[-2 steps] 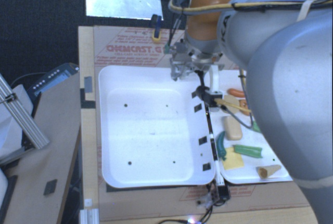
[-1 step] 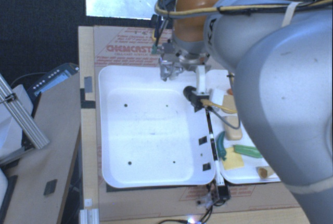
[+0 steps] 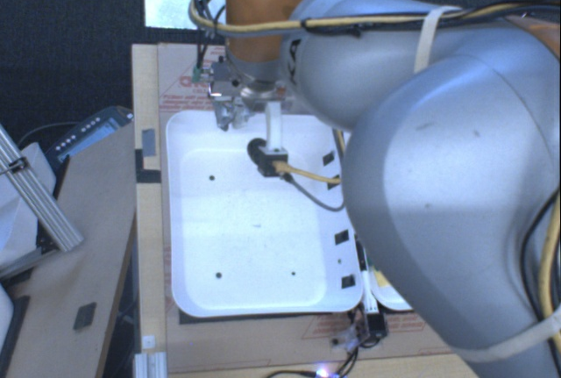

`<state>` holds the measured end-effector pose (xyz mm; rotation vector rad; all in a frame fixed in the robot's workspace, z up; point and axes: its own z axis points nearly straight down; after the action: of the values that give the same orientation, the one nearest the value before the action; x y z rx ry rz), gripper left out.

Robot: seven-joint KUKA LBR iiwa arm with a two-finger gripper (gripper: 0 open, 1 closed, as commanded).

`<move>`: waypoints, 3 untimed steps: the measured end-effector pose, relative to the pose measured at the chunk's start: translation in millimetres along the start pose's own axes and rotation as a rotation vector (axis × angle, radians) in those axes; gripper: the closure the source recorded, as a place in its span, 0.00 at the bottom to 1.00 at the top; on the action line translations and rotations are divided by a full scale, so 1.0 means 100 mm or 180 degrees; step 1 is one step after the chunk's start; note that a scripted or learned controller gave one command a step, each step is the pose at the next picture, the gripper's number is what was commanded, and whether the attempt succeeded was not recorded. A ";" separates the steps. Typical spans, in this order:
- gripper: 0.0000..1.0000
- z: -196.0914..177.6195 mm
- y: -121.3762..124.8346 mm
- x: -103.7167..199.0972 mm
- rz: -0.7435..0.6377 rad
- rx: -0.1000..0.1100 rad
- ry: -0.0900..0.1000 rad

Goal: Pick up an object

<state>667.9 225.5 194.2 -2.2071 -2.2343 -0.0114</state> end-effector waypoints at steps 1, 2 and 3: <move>1.00 0.37 0.00 0.09 0.0020 0.0018 -0.0018; 1.00 0.86 -0.13 0.08 0.0029 0.0019 -0.0019; 1.00 1.00 0.01 0.09 0.0019 0.0007 -0.0014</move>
<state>669.2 234.7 93.9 -2.2148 -2.2290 -0.0041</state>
